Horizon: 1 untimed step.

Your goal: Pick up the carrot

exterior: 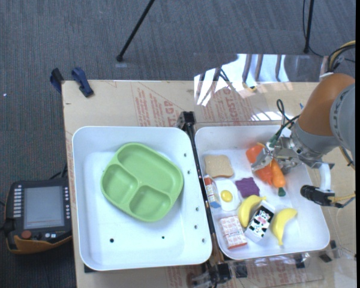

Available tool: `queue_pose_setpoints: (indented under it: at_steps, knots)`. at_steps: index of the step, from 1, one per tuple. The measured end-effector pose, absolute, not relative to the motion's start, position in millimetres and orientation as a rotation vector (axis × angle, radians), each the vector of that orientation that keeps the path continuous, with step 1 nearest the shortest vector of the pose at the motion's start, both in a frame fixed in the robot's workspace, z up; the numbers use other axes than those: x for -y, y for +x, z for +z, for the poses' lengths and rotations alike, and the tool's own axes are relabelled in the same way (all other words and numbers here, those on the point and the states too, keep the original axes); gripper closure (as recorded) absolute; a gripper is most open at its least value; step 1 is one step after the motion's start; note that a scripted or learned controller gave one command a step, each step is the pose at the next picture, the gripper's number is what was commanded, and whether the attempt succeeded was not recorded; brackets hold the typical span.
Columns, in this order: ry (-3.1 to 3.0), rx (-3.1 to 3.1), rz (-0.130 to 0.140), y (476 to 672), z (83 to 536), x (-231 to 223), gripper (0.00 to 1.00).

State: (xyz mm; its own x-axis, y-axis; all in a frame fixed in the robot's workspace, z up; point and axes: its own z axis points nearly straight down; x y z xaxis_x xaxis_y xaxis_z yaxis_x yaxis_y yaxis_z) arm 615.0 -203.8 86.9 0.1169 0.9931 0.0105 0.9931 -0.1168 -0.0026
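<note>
Two bananas [250,209], one carrot [274,174]; whether the fingers [265,159] are closed is unclear.

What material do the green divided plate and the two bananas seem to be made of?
Green divided plate: probably moulded plastic, matte, one even colour with rounded compartment walls. Bananas: probably plastic toy food, smooth, uniformly yellow, slightly glossy; the material is not certain from this view.
</note>
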Motion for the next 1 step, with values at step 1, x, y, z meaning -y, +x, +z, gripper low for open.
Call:
queue_pose_setpoints:
  at_steps: [1]
  knots:
    - [-2.338, 2.086, -0.002, 614.7, 96.5, 204.6, 1.00]
